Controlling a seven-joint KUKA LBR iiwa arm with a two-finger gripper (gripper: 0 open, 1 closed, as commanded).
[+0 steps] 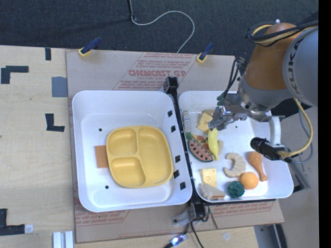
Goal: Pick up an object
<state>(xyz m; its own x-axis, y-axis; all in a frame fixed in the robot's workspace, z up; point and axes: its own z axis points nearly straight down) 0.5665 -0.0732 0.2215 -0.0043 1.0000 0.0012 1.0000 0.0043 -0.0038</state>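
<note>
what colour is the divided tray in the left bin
Yellow tray, seen in the camera view.

Bright even overhead light, soft short shadows, mild glare on white bins, slightly soft focus

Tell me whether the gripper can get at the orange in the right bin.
Probably yes: the orange lies uncovered from above, though the green ball and drumstick crowd it. The gripper hangs over the banana.

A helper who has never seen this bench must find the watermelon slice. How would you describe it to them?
Look in the right-hand white bin, along its left wall. The watermelon slice lies there, just left of the yellow banana. Its red face with dark seeds sets it apart.
</note>
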